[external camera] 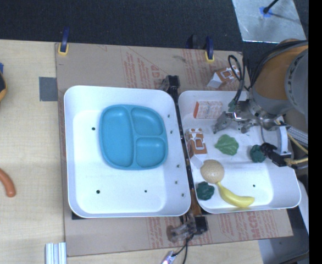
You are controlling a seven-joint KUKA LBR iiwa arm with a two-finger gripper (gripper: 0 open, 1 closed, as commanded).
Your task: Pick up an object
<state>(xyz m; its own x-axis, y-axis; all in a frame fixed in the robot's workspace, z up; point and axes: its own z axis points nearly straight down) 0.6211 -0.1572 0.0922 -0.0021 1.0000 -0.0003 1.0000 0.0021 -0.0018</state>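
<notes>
Reaching in from the right, the gripper was seen over the right bin near its far edge; finger state couldn't be told. No obj. was seen held. Green leafy item lay just below it, banana at near edge. Blue divided plate sat in left bin.

Robot lab bench: cardboard sheet clamped left of gripper, twin white bins, toy food, taped floor marker beyond.
</notes>
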